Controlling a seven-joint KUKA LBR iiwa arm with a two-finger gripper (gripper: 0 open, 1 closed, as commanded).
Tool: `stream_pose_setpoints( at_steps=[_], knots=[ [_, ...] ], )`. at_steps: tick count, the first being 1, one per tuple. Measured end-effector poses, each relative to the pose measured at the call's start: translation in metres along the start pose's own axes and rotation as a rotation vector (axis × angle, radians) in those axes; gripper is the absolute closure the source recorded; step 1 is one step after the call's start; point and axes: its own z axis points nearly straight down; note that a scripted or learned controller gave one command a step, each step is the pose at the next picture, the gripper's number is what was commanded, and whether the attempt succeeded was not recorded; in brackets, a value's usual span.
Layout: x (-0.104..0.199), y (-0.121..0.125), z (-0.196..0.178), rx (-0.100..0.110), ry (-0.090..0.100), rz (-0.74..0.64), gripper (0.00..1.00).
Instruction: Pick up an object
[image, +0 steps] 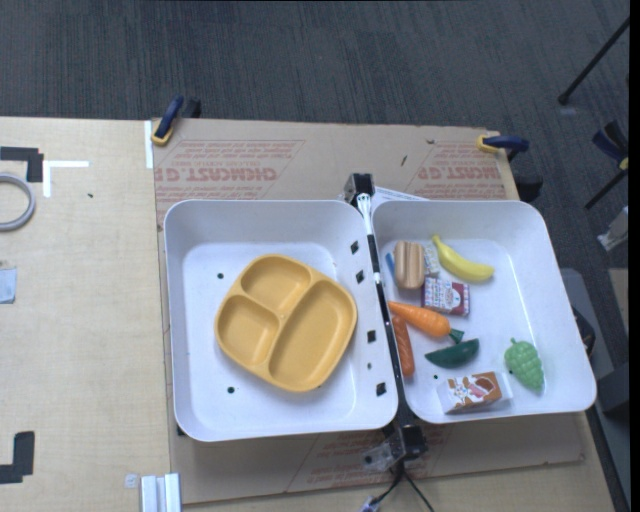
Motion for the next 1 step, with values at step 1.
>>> stream_pose_setpoints(
  at_steps=[1],
  knots=[
    [-0.0133, -0.0294, 0.0872, 0.004, 0.015, -0.388, 1.00]
  ],
)
